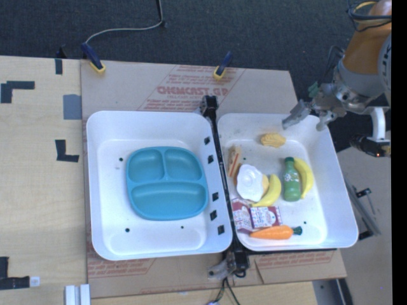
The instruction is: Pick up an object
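The grey arm (365, 49) with its orange band reaches in from the right, its wrist bent down and leftward so that the pincer (308, 116) hangs over the upper right rim of the right bin (340, 202). Its two fingers are spread apart, one pointing toward the bin's inside, the other toward its right wall, and nothing lies between them. The nearest thing is a small yellow corn cob (273, 140), lying just below and left of the pincer, apart from it. Lower in the same bin sit a green bottle (291, 179) with a banana (304, 176) curved against its right side, a white cloth (251, 182) with a second banana (272, 192) beside it, a thin brown stick (233, 161) near the left wall, a red and white packet (254, 217), and a carrot (273, 233) along the near wall. The left bin (102, 170) holds a blue divided plate (167, 183). Both bins rest on a cardboard sheet (172, 88) clipped at its far edge by two yellow and blue clamps (93, 58), laid over a pale wooden desk (32, 189) marked with dark tape. Behind lies dark carpet (222, 18) crossed by a white cable (137, 24).
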